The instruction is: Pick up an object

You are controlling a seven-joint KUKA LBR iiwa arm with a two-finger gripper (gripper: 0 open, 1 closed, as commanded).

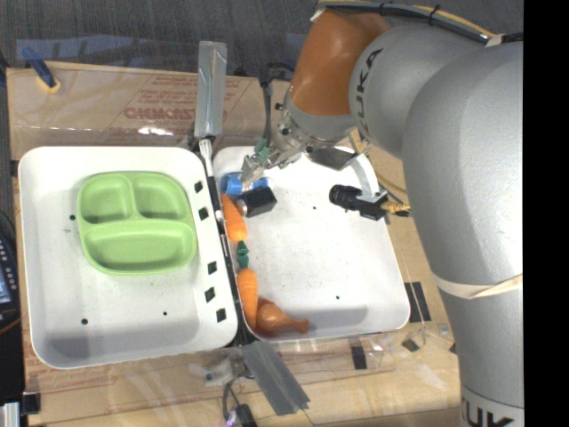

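The arm (418,105) comes in from three o'clock and bends down over the right bin (356,265), so the gripper (258,169) sits low at the bin's eleven o'clock corner — right where the loose objects are crowded. Whether its jaws stand wide, narrow or closed around anything I cannot tell; the fingertips merge with the clutter beneath them.

Just under the gripper lie a small blue piece (234,185) and a black block (259,203), touching or nearly so. From there a line of things runs toward six o'clock along the bin's left wall: an orange carrot (234,219), a small green bit (242,254), a second carrot (248,288), and a brown drumstick-shaped toy (277,320) in the seven o'clock corner. They hug the wall, likely because the bin floor lets them slide there — which leaves little room for a finger on the wall side.

The left bin (53,310) holds a green divided plate (138,221), lying flat and well apart from the gripper.

The pick, as I judge it, is aimed at the blue piece or black block.
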